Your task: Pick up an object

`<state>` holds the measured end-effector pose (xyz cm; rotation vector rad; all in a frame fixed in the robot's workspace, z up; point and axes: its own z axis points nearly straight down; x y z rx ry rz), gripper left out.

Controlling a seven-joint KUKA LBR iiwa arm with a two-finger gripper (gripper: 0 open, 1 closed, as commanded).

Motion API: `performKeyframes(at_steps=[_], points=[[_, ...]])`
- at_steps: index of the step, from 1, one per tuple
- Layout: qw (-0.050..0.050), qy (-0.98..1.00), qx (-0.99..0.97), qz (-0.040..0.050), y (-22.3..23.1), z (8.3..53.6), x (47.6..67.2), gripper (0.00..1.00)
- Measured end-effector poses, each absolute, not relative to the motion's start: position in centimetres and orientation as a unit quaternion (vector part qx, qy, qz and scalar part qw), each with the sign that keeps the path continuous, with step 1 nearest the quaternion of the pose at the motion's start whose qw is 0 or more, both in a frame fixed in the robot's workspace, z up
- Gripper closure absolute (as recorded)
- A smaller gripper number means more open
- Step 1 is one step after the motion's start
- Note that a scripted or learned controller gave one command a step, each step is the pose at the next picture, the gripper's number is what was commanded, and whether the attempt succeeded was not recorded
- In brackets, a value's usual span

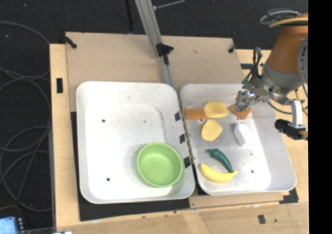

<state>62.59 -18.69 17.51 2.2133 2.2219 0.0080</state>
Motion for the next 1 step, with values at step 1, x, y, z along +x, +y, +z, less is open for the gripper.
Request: performKeyframes(at_steps=[1], points=[[0.002,0.708,0.706,0.0011,-19.05,23.25,61.88,1.00]])
